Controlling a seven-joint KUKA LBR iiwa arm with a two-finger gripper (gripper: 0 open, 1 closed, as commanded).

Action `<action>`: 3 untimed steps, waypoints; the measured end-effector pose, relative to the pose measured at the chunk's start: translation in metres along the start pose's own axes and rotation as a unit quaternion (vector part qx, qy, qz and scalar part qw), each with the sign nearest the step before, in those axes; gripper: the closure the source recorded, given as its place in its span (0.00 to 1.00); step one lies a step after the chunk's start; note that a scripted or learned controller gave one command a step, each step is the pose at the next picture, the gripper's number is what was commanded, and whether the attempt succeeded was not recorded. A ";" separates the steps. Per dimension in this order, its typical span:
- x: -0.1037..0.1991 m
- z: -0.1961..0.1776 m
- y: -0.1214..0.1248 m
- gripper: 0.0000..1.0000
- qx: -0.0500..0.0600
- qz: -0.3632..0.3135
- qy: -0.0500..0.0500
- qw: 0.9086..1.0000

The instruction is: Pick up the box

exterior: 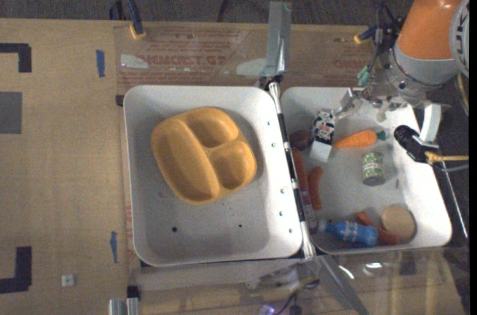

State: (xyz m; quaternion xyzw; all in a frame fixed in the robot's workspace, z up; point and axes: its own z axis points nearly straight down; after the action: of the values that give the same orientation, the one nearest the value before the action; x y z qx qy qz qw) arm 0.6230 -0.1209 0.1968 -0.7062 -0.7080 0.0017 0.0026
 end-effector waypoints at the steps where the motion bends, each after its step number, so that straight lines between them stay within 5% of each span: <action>1: 0.010 0.078 -0.039 0.00 0.000 0.037 0.000 0.999; 2: 0.010 0.078 -0.039 0.00 0.000 0.037 0.000 0.999; 3: 0.014 0.112 0.020 0.00 -0.003 0.213 0.000 0.977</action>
State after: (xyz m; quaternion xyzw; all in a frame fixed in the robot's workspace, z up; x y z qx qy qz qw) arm 0.6418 -0.1071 0.0842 -0.8406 -0.5417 0.0004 0.0002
